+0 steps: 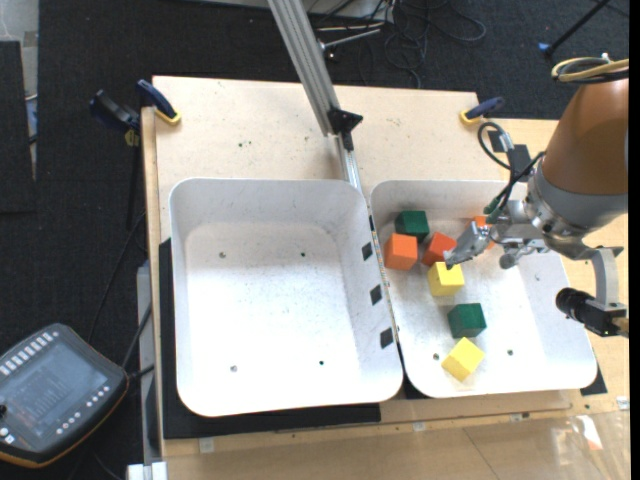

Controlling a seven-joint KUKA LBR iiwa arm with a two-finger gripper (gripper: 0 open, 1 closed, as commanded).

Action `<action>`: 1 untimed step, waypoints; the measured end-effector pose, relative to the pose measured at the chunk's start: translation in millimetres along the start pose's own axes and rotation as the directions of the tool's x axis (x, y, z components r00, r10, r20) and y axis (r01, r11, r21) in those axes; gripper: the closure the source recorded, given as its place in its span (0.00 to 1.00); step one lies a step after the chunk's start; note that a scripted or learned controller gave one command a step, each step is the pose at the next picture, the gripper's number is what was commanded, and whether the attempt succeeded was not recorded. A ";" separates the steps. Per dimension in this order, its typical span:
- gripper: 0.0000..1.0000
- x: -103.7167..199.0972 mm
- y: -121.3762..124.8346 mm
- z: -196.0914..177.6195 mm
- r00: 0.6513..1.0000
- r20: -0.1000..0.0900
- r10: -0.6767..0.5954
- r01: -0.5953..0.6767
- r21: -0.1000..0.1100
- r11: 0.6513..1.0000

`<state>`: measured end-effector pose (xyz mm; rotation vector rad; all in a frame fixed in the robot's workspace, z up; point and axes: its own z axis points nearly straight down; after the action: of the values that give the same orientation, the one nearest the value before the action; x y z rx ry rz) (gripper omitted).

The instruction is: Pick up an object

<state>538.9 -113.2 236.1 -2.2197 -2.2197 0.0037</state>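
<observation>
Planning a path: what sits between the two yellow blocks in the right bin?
A dark green block lies between the upper yellow block and the lower yellow block, per the camera view.

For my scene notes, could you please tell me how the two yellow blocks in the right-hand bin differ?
The upper yellow block lies mid-bin, right at the claw; the lower yellow block sits alone near the front wall of the right bin. The upper one has a red block close above it; the lower one's nearest neighbour is a green block. Both are yellow cubes of similar size.
</observation>
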 end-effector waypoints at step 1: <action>0.00 3.7 1.1 43.8 1.000 0.000 0.000 0.000 0.001 1.000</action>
<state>539.9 -109.5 192.3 -2.2190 -2.2186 0.0049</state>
